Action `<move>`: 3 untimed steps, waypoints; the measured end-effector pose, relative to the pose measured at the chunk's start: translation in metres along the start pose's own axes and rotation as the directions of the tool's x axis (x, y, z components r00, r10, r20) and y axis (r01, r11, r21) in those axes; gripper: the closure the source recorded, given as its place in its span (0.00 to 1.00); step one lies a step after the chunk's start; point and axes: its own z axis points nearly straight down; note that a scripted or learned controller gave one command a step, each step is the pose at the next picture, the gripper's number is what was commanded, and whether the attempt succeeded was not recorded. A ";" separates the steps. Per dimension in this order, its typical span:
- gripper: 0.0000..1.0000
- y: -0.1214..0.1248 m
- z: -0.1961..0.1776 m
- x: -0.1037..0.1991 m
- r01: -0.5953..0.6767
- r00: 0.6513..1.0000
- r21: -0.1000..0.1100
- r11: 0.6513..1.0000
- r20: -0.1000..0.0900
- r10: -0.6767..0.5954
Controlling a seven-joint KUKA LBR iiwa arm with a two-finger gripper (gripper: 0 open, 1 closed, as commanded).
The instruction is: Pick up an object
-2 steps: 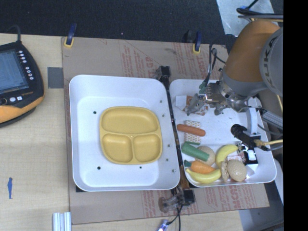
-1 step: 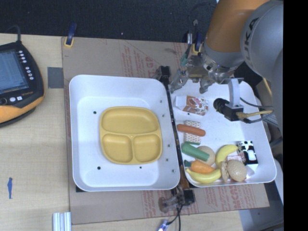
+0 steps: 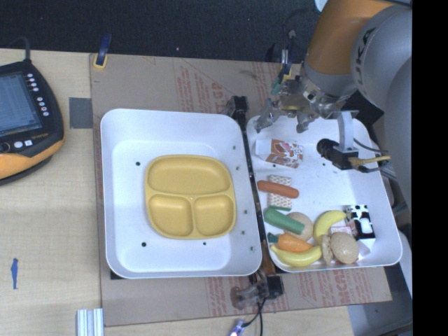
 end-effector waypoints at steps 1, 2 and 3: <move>1.00 -0.048 0.019 0.055 0.004 1.000 0.002 1.000 0.000 -0.004; 1.00 -0.059 0.011 -0.006 -0.001 1.000 0.002 1.000 -0.001 0.001; 1.00 -0.079 0.005 0.009 0.002 1.000 0.002 1.000 0.000 -0.002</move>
